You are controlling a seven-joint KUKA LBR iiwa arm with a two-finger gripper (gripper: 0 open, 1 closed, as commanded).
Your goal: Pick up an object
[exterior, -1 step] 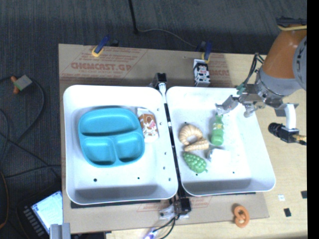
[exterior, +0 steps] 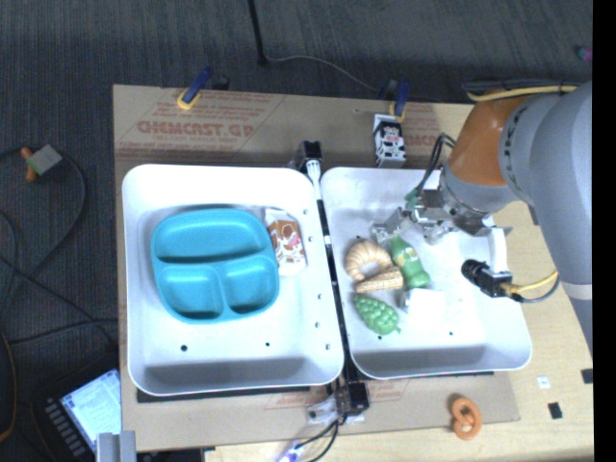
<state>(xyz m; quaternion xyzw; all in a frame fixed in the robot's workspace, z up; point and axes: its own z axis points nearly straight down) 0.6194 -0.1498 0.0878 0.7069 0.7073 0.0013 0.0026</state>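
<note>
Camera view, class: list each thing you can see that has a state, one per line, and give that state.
Blue divided tray: flat in the left bin, right way up.
Small packet: lying beside the tray's right edge.
Toy croissant: lying in the right bin.
Green bumpy toy: lying on its side.
Pincer: low over the right bin.

Even overhead light, soft shadows; the white bins glare slightly, and everything looks a bit grainy.
</note>
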